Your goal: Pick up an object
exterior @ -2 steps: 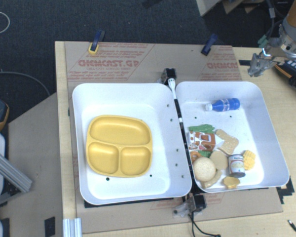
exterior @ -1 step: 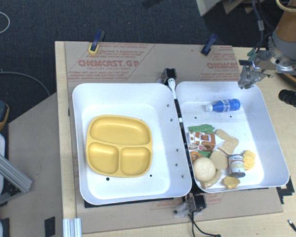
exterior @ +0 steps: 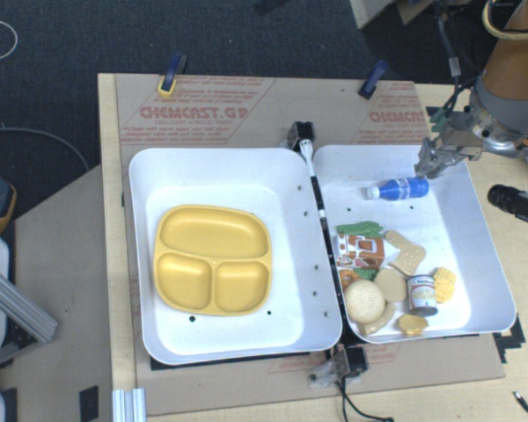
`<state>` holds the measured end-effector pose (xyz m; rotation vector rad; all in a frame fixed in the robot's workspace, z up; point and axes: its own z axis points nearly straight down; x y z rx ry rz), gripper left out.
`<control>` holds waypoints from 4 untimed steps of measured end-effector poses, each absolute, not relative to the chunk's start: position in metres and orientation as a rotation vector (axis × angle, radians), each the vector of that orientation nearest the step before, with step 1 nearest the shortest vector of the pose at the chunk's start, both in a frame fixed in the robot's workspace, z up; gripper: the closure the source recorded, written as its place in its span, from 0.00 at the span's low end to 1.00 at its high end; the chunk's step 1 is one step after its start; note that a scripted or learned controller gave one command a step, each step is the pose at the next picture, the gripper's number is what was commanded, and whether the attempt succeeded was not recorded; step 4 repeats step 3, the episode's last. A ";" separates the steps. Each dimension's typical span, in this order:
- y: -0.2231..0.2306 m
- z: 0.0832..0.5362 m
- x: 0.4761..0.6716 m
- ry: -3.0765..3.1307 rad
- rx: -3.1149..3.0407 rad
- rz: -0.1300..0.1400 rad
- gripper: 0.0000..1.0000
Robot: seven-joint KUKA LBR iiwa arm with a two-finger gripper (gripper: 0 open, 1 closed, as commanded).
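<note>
1. This looks like a robotics lab, not a home or kitchen.
2. The tabletop (exterior: 246, 104) is a board printed with a maker's name, held by clamps (exterior: 170, 76) at the upper edge.
3. Two white bins (exterior: 145, 236) sit fixed side by side on it.
4. A grey and orange robot arm (exterior: 510, 77) enters at the upper right.
5. Loose cables (exterior: 0, 38) lie on dark carpet at the upper left.

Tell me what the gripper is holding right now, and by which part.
Nothing visibly. The gripper hangs over the right bin, just above the blue end of the small bottle, which lies flat on the bin floor.
</note>
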<state>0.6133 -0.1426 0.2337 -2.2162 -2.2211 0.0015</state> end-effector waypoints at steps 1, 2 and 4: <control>-0.113 0.225 0.560 -2.217 -2.217 0.004 1.00; -0.083 0.233 0.520 -2.220 -2.216 0.001 1.00; -0.087 0.233 0.512 -2.219 -2.219 0.002 1.00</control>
